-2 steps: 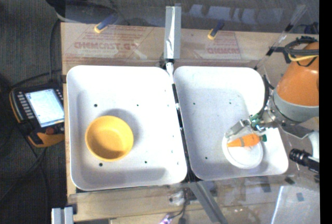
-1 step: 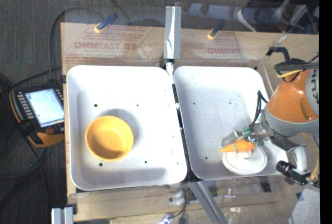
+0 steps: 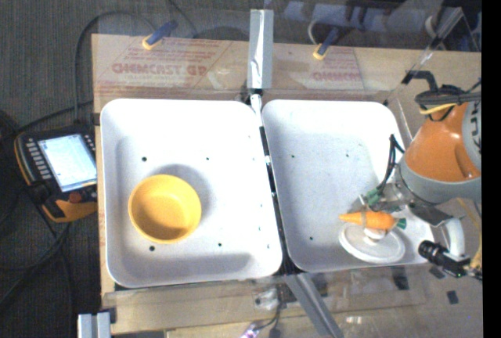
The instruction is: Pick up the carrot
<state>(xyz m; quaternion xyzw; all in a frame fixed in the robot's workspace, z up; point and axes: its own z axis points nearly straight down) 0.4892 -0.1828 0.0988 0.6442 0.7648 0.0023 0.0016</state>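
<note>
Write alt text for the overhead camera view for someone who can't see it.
A grey and orange robot arm reaches into the right white bin, its gripper just above a carrot lying across a small white plate. The left white bin holds a yellow bowl.

Orange carrot point(image 3: 368, 218) with a green end, just left of the grey gripper point(image 3: 389, 207); pale white plate point(image 3: 374, 243) just below it; two white bins point(image 3: 329, 149) speckled with dark dots; plain yellow bowl point(image 3: 164, 207) far to its left
</note>
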